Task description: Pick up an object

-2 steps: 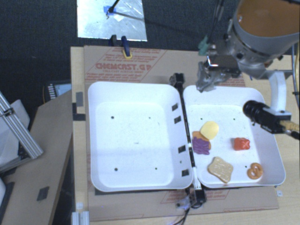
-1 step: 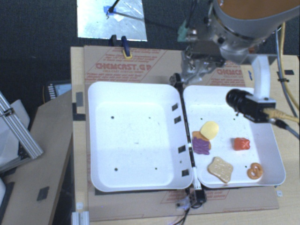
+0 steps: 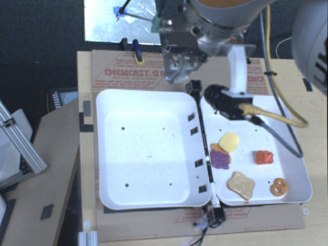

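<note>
We see the end effector raised beyond the bins; whether it is spread, we cannot tell. The toys lie below-right in the right bin, grouped for picking.

**Around the bins**

A brown cardboard sheet printed with red lettering lies under both bins. A shiny foil panel sits behind it. Aluminium framing stands at the left edge.
</note>
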You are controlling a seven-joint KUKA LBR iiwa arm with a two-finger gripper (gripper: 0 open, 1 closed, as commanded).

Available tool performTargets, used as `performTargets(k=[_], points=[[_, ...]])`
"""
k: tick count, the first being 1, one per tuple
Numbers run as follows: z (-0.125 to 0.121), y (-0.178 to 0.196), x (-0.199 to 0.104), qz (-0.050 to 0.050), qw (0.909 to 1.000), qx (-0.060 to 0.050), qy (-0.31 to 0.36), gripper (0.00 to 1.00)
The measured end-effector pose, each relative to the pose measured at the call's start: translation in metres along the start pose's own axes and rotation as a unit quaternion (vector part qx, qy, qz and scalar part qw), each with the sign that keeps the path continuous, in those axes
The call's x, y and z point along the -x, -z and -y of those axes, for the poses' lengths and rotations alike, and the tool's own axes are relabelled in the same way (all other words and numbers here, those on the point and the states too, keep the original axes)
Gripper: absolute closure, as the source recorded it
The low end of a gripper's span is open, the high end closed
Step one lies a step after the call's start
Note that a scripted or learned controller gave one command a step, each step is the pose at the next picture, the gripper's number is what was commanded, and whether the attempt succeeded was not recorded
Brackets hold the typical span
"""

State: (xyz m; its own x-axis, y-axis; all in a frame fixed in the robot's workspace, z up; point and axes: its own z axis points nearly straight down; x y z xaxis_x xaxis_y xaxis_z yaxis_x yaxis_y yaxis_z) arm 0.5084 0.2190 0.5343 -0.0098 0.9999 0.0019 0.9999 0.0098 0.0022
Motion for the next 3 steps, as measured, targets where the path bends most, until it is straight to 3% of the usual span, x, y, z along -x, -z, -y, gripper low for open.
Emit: performTargets(k=[1, 2, 3], points=[[-0.049, 0.000, -0.016, 0.001, 1.0000, 0.000, -0.004, 1.00], [-0.081, 0.000, -0.014, 0.001, 1.0000, 0.001, -0.005, 1.00], [-0.008, 0.003, 0.073, 0.001, 1.0000, 0.001, -0.008, 1.00]])
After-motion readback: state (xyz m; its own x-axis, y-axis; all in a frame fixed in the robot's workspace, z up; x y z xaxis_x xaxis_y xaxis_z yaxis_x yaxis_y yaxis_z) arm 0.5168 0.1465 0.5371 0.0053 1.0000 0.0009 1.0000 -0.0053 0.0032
